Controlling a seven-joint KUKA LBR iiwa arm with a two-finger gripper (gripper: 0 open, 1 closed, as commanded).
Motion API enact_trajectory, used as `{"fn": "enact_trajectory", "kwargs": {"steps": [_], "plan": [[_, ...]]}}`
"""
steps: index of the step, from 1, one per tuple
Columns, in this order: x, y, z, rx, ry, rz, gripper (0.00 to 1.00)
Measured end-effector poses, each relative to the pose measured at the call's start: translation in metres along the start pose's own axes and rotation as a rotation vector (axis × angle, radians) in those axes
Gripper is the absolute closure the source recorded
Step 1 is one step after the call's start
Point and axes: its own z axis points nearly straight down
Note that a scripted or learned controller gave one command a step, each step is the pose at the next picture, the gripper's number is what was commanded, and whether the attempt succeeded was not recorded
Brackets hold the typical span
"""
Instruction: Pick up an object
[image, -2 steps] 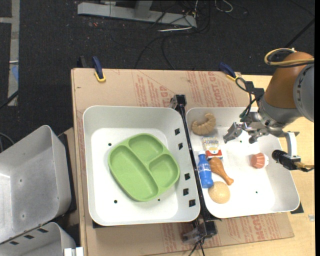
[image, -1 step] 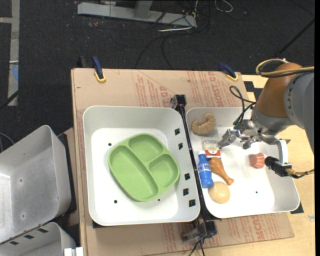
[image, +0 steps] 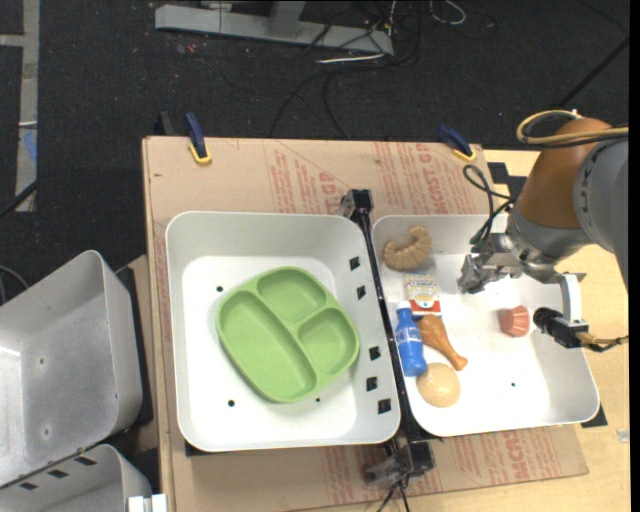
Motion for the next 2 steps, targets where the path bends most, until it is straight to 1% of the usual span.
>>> {"fn": "enact_trajectory", "kwargs": {"steps": [1, 2], "plan": [[0.003, 0.001, -0.043, -0.001, 0.000, -0.003, 1.00], [0.013, 0.006, -0.095, -0.003, 0.000, -0.005, 1.00]]}}
